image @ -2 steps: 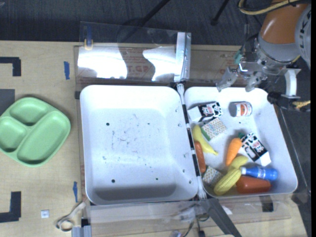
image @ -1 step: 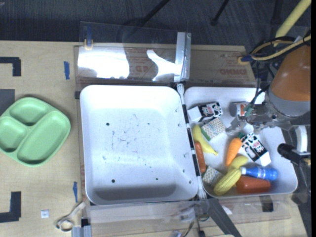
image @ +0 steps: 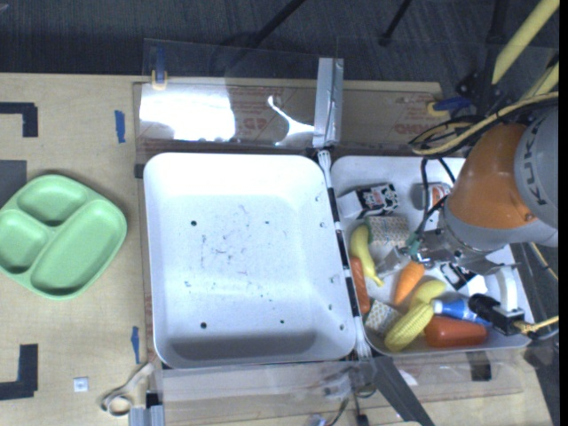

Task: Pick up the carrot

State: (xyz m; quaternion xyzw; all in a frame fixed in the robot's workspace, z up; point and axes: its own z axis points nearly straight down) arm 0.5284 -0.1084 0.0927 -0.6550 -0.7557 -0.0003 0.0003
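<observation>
**Q.** Which step is depicted, and where is the carrot (image: pixel 409 281) to be found?

**A.** The approach step is judged to be in hand. The carrot is seen in the right bin (image: pixel 401 172), tilted, its upper end just under the arm's wrist and its lower end resting against the yellow corn cob (image: pixel 410 323). The gripper (image: pixel 432 252) is placed directly above the carrot's upper right end. Whether the pincer is spread or pressed together cannot be told, since it is masked by the wrist; no object is seen to be pinched.

**Q.** What is called for by the next move?

**A.** A short descent onto the carrot's body is thought to be required, with the closing line set across its narrow width rather than along its length.

**Q.** What else is shown, and what stands in the way?

**A.** The carrot is crowded. A banana (image: pixel 363 252) is laid just to its left, the corn cob is touched at its near end, and a blue marker (image: pixel 458 310) and a red-orange vegetable (image: pixel 454 331) are lodged just beside it on the near right. A small black-and-white box (image: pixel 378 198) is set toward the far wall. A neighbour could be caught or nudged in the closing. The left bin (image: pixel 240 247) and, well apart at far left, a green divided plate (image: pixel 60 234) are also shown.
</observation>
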